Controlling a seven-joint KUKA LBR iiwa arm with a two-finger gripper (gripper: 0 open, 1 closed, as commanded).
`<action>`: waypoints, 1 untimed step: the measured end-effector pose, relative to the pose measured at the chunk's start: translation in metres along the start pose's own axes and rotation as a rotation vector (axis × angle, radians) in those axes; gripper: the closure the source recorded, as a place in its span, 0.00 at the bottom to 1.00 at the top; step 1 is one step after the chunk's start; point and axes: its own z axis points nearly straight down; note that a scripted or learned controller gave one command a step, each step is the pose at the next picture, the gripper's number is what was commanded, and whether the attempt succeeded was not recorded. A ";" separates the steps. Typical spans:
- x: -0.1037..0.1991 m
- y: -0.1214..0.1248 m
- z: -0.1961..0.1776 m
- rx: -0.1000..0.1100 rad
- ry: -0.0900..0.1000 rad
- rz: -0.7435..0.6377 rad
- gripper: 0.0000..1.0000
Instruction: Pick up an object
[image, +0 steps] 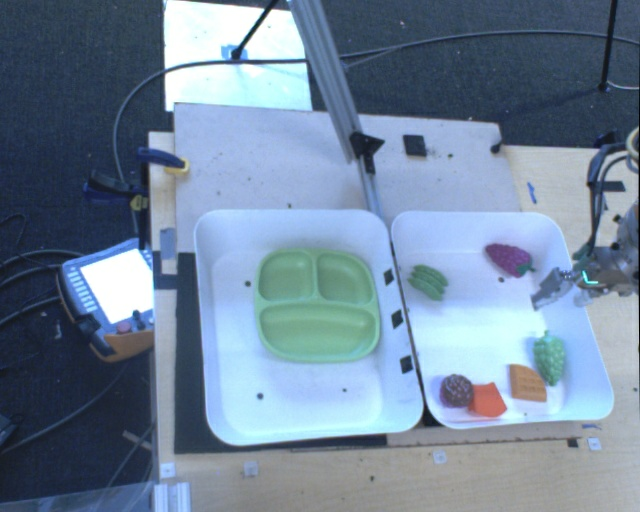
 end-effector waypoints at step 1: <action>0.000 0.000 -0.001 -0.002 -0.001 0.000 0.00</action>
